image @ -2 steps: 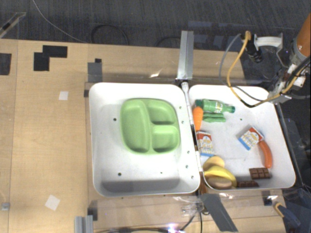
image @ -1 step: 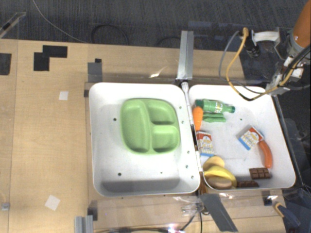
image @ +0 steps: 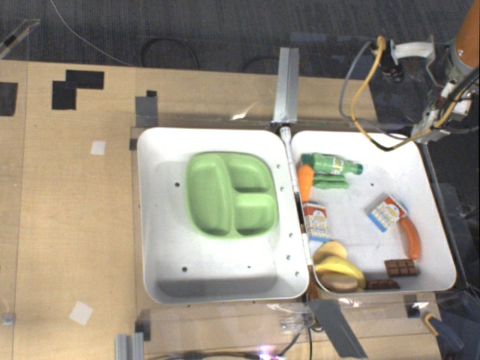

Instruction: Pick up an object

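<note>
Bananas (image: 337, 265) and chocolate (image: 400, 267) lie in the right bin (image: 427, 178); left bin (image: 161, 201) holds a green tray (image: 229, 193); end effector state unclear.

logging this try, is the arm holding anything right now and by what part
It cannot be told. The arm sits at the top right corner, outside the right bin, and its fingers can't be made out. The green bottle, sausage and banana lie in that bin.

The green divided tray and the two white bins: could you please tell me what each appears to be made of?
The green divided tray looks like moulded plastic with a matte finish: one even colour, soft rounded compartment edges, no sharp glare. The left bin and right bin look like smooth white plastic or coated metal, with rounded corners and faint sheen; the view leaves that open.
</note>
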`<state>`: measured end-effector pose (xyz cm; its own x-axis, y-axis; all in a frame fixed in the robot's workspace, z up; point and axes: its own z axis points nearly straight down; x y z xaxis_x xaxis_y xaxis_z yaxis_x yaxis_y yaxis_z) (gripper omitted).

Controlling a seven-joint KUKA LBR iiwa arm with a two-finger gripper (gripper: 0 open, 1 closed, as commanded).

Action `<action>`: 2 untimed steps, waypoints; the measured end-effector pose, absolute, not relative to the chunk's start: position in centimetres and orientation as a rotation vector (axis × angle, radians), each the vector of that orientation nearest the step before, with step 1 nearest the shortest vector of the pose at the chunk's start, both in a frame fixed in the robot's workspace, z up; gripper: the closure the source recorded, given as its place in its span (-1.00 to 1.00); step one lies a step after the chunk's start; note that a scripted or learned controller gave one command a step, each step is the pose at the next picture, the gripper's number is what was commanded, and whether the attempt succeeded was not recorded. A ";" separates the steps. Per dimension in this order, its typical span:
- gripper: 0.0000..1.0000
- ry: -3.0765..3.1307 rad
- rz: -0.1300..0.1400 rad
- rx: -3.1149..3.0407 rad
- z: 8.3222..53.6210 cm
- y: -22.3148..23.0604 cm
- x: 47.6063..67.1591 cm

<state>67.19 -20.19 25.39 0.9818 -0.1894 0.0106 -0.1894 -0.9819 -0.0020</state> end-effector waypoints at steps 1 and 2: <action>1.00 0.317 -0.002 -3.124 22.2 -20.7 57.5; 1.00 0.309 -0.009 -3.123 23.4 -20.4 57.8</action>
<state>57.77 -20.40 23.40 0.9806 -0.1962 0.0055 -0.1961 -0.9806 -0.0040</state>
